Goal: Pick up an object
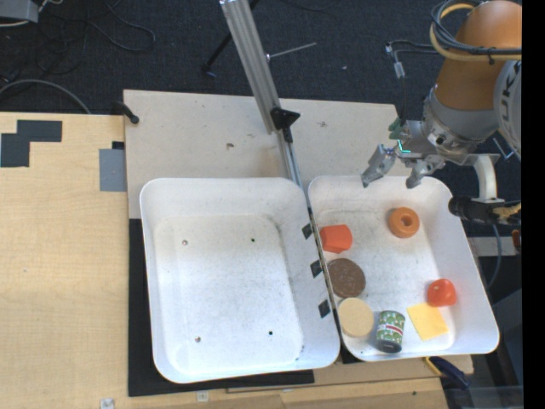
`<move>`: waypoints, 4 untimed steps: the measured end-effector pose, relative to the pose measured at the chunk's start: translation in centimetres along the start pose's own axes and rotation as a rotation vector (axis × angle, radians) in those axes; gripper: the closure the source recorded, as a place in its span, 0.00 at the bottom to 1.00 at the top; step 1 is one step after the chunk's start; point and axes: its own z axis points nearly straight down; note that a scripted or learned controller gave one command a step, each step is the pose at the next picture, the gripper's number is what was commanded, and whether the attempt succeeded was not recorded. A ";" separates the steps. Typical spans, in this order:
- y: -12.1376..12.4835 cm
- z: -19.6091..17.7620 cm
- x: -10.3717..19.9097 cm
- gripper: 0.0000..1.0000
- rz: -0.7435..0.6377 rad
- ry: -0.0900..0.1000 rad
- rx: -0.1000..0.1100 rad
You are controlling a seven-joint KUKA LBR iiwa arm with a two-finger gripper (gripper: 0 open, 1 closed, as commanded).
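Grey pincer [397, 174] hangs spread wide, nothing between its fingers, over the far rim of the right bin [467, 254], orange-banded arm [477, 58] reaching in from the right. Nearest it in that bin is an orange ring [404, 222], then an orange block [335, 238] and a brown disc [346, 277] by the left wall, with a red ball [441, 292], yellow block [427, 321], small can [390, 331] and tan disc [356, 318] along the near end. Left bin [170, 220] sits just beside it on the tabletop [60, 254], a metal rail [255, 66] slanting behind both.
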 end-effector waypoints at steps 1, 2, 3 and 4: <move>0.9 5.1 0.2 0.00 -0.002 0.000 0.004; 1.2 9.8 -0.4 0.00 0.002 0.000 0.005; 0.4 15.5 -0.5 0.00 0.003 0.000 0.000; 0.4 14.5 -0.6 1.00 0.009 0.000 0.001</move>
